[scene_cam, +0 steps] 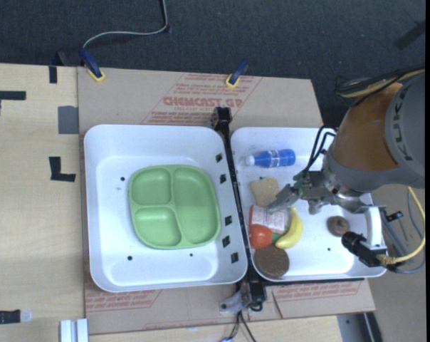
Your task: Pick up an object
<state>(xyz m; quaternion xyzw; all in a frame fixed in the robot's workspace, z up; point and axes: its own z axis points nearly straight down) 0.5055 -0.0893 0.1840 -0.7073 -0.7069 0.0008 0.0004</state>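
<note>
The right bin (311, 266) holds a blue water bottle (272, 158) on its side, a tan toast-like piece (265, 189), a red-and-white packet (267, 219), a red tomato (259, 236), a yellow banana (292, 231), a dark brown round cookie (272, 261) and a small brown round piece (337, 225). My gripper (286, 198) hangs low over the packet and the banana's upper end, between the toast piece and the banana. Nothing shows between its fingers.
The left bin (105, 191) holds a green divided plate (175, 206). A black divider with clips (231, 191) runs between the bins. The arm's grey and orange body (375, 144) covers the right bin's far right side. Cardboard lies under both bins.
</note>
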